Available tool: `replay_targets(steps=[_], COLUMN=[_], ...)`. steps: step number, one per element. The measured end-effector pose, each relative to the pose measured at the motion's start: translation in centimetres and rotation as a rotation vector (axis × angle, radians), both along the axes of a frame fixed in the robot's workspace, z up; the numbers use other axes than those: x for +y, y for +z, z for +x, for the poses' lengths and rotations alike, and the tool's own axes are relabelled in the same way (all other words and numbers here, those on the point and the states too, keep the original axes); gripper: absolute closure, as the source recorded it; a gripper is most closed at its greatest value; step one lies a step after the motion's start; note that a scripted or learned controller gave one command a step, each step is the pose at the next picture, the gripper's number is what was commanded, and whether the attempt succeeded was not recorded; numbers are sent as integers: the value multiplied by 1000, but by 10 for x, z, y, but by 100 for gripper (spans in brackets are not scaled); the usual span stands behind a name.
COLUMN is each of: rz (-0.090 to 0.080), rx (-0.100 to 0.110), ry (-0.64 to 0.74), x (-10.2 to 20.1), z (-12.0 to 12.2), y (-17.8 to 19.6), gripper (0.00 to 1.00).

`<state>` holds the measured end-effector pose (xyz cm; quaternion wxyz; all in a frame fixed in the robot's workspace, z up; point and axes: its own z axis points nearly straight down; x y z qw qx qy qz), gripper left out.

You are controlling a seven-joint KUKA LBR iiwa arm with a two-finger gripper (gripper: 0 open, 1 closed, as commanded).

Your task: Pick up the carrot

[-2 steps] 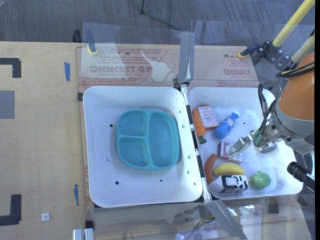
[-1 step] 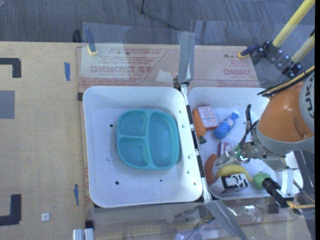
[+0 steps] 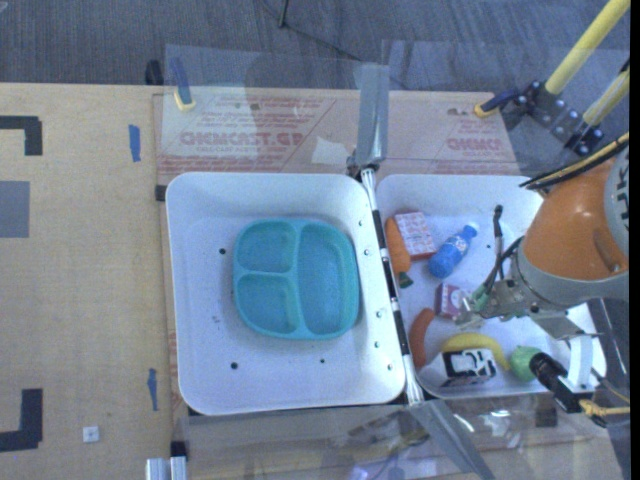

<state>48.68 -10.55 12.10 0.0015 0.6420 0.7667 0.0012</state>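
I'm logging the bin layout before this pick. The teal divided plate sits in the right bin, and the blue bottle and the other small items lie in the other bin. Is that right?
Not quite. The camera view shows the teal divided plate in the left bin, not the right. The blue bottle and the other small items do lie in the other bin, the right bin.

Grey carpet floor (image 3: 420, 8) beyond the counter (image 3: 80, 268). Counter surface pale wood, marked with black tape (image 3: 30, 133) and blue tape (image 3: 134, 142). Dark cable (image 3: 290, 3) loops across carpet above counter's far edge.
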Motion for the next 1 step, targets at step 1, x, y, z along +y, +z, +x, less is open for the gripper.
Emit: replay_targets(steps=[1], rz=[0], rx=[3], ry=[-263], x=[48], z=[-7], y=[63], gripper=[100])
